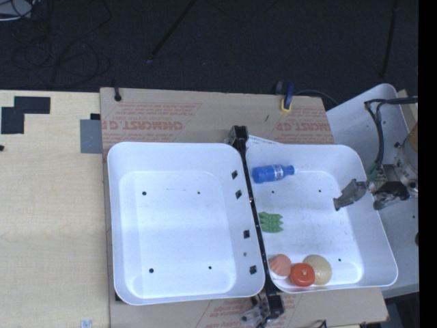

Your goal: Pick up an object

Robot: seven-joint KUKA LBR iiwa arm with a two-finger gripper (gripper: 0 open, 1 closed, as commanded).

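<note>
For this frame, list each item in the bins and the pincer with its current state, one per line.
blue bottle: lying on its side, right bin, free
green item: flat on right bin floor, free
three round items: clustered in right bin's near corner
pincer: over right bin's right edge, holding nothing

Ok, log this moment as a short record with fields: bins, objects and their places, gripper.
bins: left bin and right bin, white, side by side
blue bottle: lying on its side, right bin, far left part
green object: right bin, by the left wall
near corner cluster: pinkish object, red object, pale round object, close together
gripper: over the right bin's right side, apart from all objects
held: nothing visible between the fingers
</note>
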